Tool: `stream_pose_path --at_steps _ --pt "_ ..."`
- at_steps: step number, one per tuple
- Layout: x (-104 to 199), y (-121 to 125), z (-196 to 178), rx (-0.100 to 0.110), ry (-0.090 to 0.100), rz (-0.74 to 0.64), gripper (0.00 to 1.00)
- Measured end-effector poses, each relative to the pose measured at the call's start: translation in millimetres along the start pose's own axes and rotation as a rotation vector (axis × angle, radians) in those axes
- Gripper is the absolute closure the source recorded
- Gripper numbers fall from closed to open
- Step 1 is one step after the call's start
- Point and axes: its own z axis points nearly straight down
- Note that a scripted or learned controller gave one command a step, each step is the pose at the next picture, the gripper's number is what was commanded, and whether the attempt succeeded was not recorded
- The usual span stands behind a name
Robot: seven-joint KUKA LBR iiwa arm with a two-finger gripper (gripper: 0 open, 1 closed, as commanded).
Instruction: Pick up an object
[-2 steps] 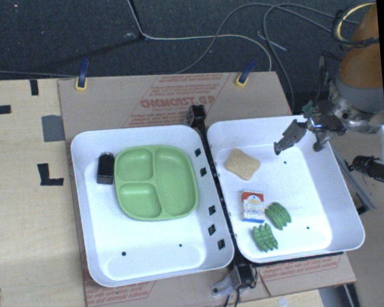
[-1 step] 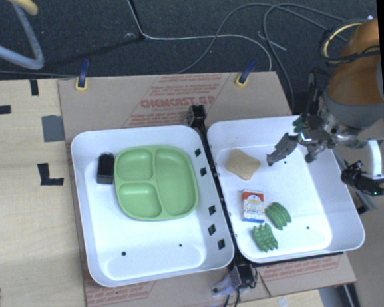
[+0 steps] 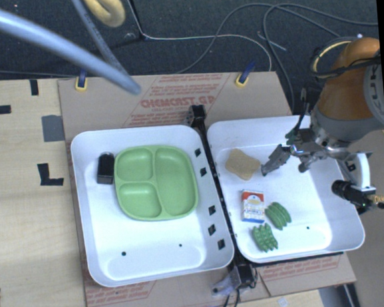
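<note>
In the right bin (image 3: 333, 237) there are four small things. The tan block (image 3: 242, 164), which looks like a sponge or a piece of bread, lies at the far left part of this bin, and it is the thing nearest to the gripper. It seems light and soft, so it will probably give a little under pressure and will not slip easily. A good hold would be across its shorter sides, with the fingers coming down on both sides of it.

Nearer to the camera lies a small carton (image 3: 253, 206) with red and blue print. It looks light and stiff, with flat sides that are easy to pinch. Just beside it on the right is a green pod-like toy (image 3: 278, 215), and a second green piece (image 3: 265, 238) lies near the front edge. Both are rounded and may roll or slide away from the fingers.

The gripper (image 3: 287, 159) is over the right bin, just to the right of the tan block. Its fingers stand well apart, one dark finger (image 3: 271, 162) pointing toward the block, and nothing is between them. It does not appear to touch any thing.

The left bin (image 3: 94, 251) bears a green divided plate (image 3: 156, 182) and a small black object (image 3: 105, 168) touching or just beside the plate's left edge.
</note>
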Motion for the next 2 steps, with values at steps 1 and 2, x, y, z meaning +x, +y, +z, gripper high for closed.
stream_pose_path --at_steps 1,2 --pt "0 4 44 0.0 0.0 -0.001 0.0" --pt "2 4 32 -0.001 0.001 -0.003 1.0"
